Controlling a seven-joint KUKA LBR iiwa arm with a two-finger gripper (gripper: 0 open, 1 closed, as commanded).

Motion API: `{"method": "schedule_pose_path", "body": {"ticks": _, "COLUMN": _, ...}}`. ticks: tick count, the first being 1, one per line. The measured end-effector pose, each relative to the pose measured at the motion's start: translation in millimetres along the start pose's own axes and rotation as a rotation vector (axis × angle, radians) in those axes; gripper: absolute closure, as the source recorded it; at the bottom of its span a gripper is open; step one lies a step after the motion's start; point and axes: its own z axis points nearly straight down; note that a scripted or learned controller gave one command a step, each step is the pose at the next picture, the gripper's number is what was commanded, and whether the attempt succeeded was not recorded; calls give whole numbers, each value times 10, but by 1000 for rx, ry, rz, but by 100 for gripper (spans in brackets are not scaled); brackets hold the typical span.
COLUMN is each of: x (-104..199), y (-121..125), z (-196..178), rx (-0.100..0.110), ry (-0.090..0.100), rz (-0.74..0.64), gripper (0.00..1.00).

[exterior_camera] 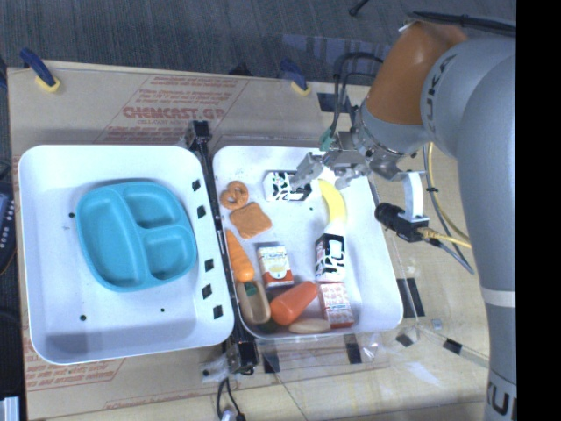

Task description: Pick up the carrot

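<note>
The carrot (239, 256) lies lengthwise along the right bin's left wall, well down-left of the empty, spread end effector (326, 170).

Arm (473, 147): cut off by the right edge. End effector (337, 167): finger state indeterminate, blurred against the white bin (377, 270). Banana (332, 202): upper end hidden under the end effector. Carrot (239, 254): lower tip overlapped by neighbouring items (boundary unclear). Small cartons (277, 266): label print too small to read. Surface (131, 103): printed lettering partly covered by the bins.
</note>
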Motion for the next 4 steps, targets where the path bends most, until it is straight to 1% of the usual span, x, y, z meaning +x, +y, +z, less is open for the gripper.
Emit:
{"method": "schedule_pose_path", "body": {"ticks": 1, "x": 548, "y": -89, "z": 1180, "rx": 10, "ry": 2, "rz": -9, "gripper": 0}}
{"method": "schedule_pose_path", "body": {"ticks": 2, "x": 533, "y": -59, "z": 1036, "rx": 2, "ry": -1, "rz": -13, "gripper": 100}}
{"method": "schedule_pose_path", "body": {"ticks": 3, "x": 1180, "y": -228, "z": 204, "rx": -5, "ry": 3, "rz": 384, "gripper": 100}}
{"method": "schedule_pose_path", "body": {"ticks": 4, "x": 1162, "y": -238, "z": 222, "rx": -2, "ry": 1, "rz": 387, "gripper": 0}}
